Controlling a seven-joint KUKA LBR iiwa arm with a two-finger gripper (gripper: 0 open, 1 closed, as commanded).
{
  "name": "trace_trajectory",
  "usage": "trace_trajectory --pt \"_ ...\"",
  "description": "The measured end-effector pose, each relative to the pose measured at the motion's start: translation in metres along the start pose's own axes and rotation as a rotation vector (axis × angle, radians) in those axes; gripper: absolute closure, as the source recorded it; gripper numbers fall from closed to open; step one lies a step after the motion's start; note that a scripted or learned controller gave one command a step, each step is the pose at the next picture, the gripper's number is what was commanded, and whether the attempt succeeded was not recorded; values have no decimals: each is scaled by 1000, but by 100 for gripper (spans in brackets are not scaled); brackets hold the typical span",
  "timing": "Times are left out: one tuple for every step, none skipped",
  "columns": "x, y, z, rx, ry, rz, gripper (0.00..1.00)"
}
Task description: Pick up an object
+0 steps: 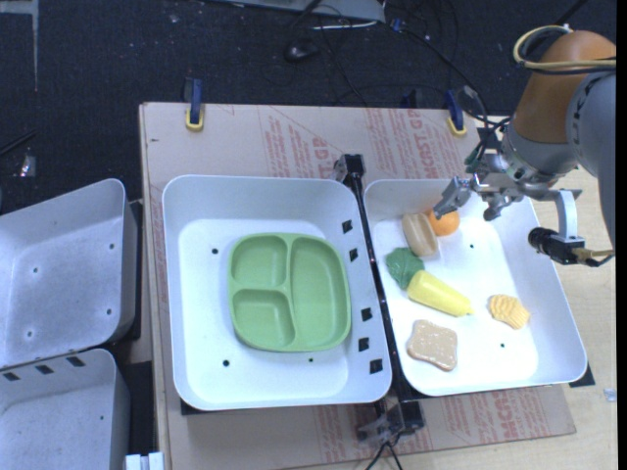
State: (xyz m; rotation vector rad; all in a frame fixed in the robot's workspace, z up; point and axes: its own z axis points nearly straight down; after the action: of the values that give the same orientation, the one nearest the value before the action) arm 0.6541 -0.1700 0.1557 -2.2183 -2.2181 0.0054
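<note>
Your hand (474, 198) hangs spread open above the right bin (549, 346), one finger close over the orange ball (446, 223), perhaps touching; it grasps nothing.

1. The cardboard sheet (274, 130) lying over the worktop under the two bins carries red printed lettering in several places.
2. Along the far strip, left of centre, a red block of letters runs at a slant; it is too blurred to read.
3. Further right on the same strip, a second red block shows letters that look like "NOT" followed by more characters, seen turned round; the rest cannot be made out.
4. On the near strip, by the right corner, red lettering appears again, unreadable.
</note>
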Motion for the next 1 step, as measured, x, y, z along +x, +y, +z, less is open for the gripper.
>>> trace_trajectory --pt "-2 -5 63 -1 0 1 0"
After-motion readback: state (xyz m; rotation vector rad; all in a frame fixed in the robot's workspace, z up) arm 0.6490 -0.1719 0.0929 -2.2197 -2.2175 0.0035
